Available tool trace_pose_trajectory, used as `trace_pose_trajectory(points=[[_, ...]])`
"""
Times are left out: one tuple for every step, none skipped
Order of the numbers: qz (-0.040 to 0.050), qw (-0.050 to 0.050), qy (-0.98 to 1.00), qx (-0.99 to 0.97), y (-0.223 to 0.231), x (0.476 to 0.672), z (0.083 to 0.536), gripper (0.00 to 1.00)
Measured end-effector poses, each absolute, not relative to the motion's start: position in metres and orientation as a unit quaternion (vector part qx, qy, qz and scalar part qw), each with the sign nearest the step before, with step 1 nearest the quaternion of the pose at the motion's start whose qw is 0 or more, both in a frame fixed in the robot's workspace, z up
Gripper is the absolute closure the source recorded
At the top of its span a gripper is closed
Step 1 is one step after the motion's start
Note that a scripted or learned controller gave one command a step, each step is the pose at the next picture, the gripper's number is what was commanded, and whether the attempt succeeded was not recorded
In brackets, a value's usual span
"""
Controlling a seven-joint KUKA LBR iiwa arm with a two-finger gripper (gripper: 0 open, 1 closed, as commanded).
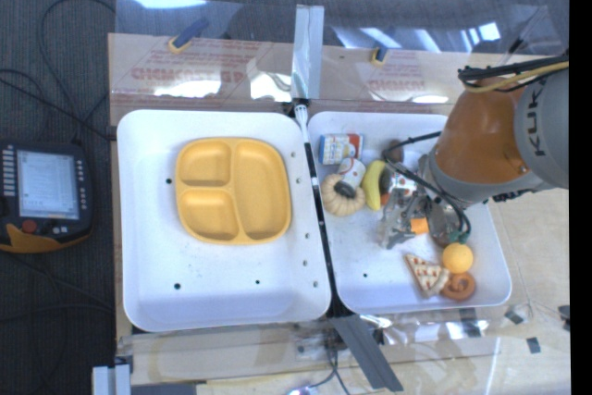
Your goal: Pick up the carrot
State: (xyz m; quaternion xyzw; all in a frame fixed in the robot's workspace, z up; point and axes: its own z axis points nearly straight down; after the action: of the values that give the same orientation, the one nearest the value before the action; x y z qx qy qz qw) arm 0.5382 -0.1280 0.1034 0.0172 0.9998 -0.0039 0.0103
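A small orange piece, which I take for the carrot (420, 224), lies in the right bin (370, 291) near its middle, largely hidden by the wrist. My gripper (396, 227) is low over the bin floor, directly to the left of that orange piece and touching or nearly touching it. The grey arm with its orange band (481, 148) reaches in from the right and covers the bin's upper right part.
Around the gripper lie a yellow banana (373, 183), a beige ring (340, 192), a small labelled can (339, 147), a yellow-orange ball (457, 256), a pizza slice (425, 275) and a brown ring (459, 288). The left bin holds a yellow divided plate (233, 190).
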Motion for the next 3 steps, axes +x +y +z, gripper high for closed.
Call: trace_pose_trajectory(points=[[0.0002,0.002,0.985,0.174,-0.072,0.514,0.185,1.0],[-0.0001,0.002,0.999,-0.049,-0.049,0.485,0.248,1.0],[-0.0002,0.001,0.999,-0.049,-0.049,0.485,0.247,0.0]])
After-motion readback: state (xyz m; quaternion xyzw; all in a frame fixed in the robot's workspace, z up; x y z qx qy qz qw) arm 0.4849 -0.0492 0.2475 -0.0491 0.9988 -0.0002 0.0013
